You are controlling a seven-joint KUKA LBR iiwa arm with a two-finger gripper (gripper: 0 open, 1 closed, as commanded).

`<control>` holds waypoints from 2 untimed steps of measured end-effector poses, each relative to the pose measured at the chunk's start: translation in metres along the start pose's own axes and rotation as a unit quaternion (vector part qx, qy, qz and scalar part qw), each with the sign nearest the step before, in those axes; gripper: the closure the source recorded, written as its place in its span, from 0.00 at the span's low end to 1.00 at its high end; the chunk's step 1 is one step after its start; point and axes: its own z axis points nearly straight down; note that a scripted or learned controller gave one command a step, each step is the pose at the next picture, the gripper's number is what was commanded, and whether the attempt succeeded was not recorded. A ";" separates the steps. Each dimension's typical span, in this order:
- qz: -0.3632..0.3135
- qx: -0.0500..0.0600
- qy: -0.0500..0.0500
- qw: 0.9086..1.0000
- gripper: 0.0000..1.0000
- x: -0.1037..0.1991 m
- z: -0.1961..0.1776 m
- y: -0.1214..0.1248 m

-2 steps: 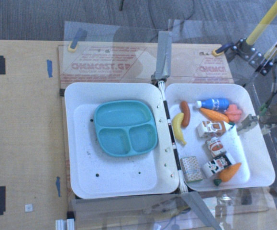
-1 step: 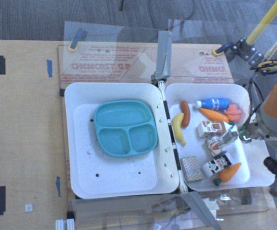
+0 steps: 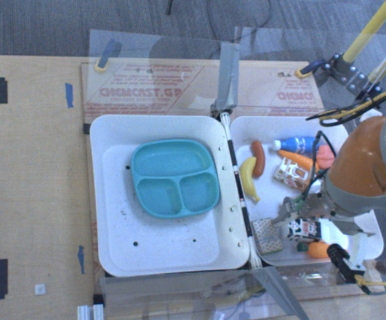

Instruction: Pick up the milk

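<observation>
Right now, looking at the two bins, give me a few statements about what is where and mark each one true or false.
1. The teal tray lies in the left bin. True.
2. The banana is on the teal tray. False: it lies in the right bin, beside the sausage.
3. The gripper hangs over the right bin. True.
4. The blue bottle stands upright. False: it lies on its side.
5. The carrot lies next to the blue bottle. True.
</observation>
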 end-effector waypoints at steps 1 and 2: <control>0.002 -0.005 -0.002 1.000 1.00 -0.002 -0.011 0.004; 0.071 0.001 0.000 0.998 1.00 0.036 -0.089 0.001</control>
